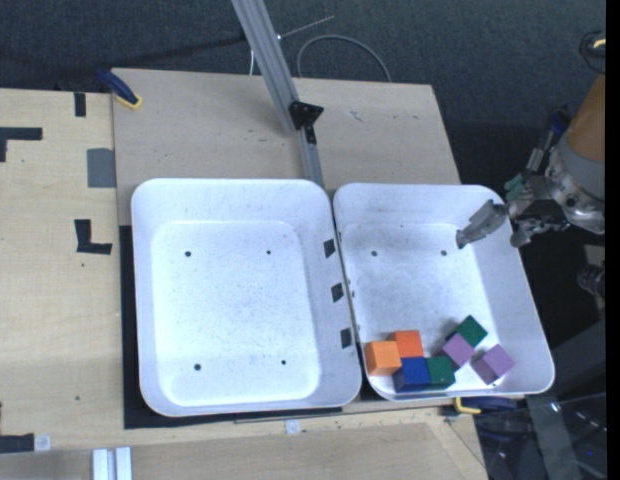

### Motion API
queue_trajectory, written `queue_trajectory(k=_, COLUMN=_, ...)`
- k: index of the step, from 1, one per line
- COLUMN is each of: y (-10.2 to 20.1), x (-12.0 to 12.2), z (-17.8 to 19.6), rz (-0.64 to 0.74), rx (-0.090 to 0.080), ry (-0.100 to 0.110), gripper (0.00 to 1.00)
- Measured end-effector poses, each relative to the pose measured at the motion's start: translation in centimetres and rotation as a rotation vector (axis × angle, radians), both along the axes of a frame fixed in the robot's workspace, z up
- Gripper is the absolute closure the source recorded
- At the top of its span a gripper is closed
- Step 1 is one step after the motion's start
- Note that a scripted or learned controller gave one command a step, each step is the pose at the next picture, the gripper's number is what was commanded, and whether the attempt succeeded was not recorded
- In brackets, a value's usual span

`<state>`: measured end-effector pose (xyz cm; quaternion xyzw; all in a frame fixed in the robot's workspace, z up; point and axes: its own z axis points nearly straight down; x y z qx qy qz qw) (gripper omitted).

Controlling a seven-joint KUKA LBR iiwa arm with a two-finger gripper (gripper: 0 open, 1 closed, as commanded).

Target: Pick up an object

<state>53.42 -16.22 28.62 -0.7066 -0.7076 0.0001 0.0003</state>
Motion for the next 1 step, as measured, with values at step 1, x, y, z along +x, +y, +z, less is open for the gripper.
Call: queue_trajectory(k=1, y=-1.26, x=1.82, z=6.9, rz=-0.001, rx=-0.001, ry=0.0, gripper=0.0)
